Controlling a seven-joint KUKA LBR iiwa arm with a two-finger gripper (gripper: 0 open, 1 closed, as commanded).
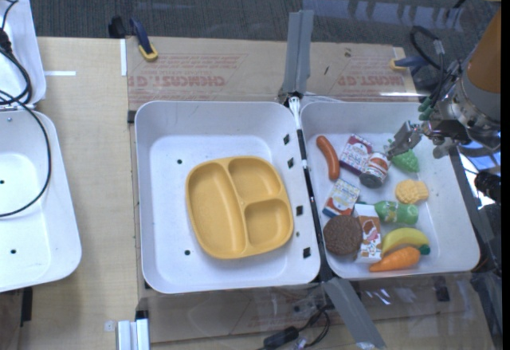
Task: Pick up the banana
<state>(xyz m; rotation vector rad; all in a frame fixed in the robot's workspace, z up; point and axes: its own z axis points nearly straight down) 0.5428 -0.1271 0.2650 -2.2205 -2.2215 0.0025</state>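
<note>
Curved yellow plastic banana (406, 239): lies in right shallow white bin (466, 205), near front corner, touching orange plastic carrot (394, 259). Metal two-finger tool (416, 135): above bin's far side, near green grapes (406, 161), well apart from banana; state cannot be told.

We see our arm (484, 77) reaching in over the right bin (470, 217) from its far right side, the orange band showing above the wrist. Our claw (410, 138) hangs low above the bin's far half, pointing leftward toward its middle.
</note>
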